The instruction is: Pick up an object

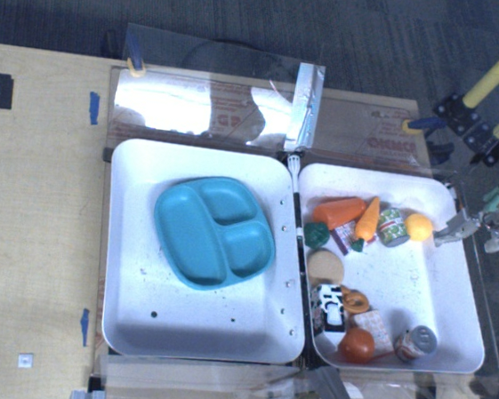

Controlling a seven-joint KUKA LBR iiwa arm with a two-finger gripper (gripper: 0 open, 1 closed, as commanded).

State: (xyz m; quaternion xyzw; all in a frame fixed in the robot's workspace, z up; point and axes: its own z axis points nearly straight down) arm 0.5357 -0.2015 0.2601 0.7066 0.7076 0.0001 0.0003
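Blue plastic divided tray [215, 230] sits mid left bin [127, 252]; small toys crowd right bin's [453, 298] left edge. Gripper [463, 226] at its right rim, open/closed state unclear.

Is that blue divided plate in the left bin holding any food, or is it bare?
Bare. The blue divided plate lies flat in the left bin, and all three compartments show plain blue. The toy food sits in the right bin.

The wooden bench [30, 241] carries two white bins [127, 252] side by side.
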